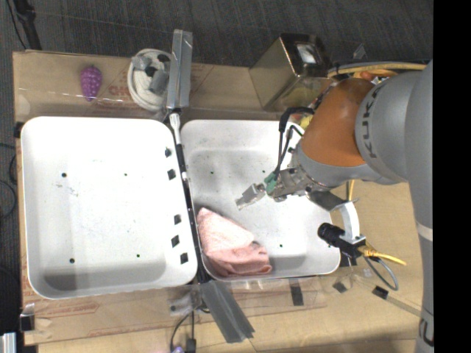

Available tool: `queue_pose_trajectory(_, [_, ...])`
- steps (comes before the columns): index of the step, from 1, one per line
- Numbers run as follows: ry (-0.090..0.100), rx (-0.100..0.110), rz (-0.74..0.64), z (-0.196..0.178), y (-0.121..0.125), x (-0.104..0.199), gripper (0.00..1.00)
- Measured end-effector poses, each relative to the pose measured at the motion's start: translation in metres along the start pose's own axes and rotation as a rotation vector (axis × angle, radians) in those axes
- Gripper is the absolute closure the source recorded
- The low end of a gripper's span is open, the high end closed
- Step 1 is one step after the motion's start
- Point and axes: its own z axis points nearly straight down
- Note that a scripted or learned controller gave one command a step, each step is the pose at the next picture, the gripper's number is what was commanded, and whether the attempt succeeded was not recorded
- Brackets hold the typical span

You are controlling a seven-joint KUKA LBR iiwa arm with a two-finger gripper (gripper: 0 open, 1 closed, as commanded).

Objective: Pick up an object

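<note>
A brown bench is seen from above, bearing two shallow white bins side by side, with dark floor beyond its far edge. The left bin (96, 204) is separated from the right bin (221, 142) by a grey divider rail (180, 182). In the right bin's near corner, against the divider, a crumpled pink cloth (229, 247) is lying. The gripper (250, 195) is held above the bin's middle, near the cloth but apart from it; nothing is gripped, and whether it is apart or together cannot be told at this sharpness.

For a sound pick, the gripper would probably need to be brought toward the near-left corner and lowered onto the raised fold of the cloth, not its flat edge. The bin wall and divider stand close beside the cloth and could be struck on descent.

Beyond the bins, a purple object (90, 81), a white coil (149, 78) and a metal box (291, 68) are set well clear.
</note>
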Motion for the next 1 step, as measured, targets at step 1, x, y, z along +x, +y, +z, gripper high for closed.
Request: queue_pose_trajectory(1, [0.002,0.001,-0.051,0.0748,-0.0022,0.0097,0.0])
